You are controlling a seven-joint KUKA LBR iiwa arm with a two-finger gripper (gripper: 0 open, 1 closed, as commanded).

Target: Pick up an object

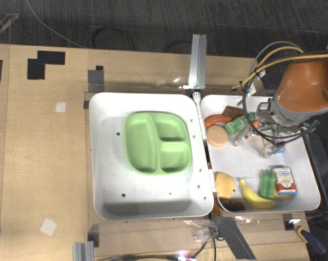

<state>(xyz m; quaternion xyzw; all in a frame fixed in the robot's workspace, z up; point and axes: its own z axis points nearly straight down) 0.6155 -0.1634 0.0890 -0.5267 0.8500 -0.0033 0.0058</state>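
Bananas first: a yellow banana (254, 196) curls along the near wall of the right bin (305, 162), beside a pale rounded piece (224, 184), a green packet (267, 184) and a small juice carton (284, 180). Farther back, near the rim shared with the left bin (106, 145), lie an orange item (215, 120), a tan disc (218, 137) and a green block (235, 126). The left bin carries a green divided tray (156, 142). The arm (305, 88) reaches in from the right, its gripper (249, 130) low over the back of the right bin, just beside the green block; whether the jaws are wide, narrow or closed on anything cannot be told. Nothing is clearly held. The green block looks the likeliest target: probably a light, stiff plastic toy, smooth enough to slip, best taken across its narrow sides. It sits at the gripper's left, touching or nearly touching the tip, with the tan disc and orange item crowding it on the far side.
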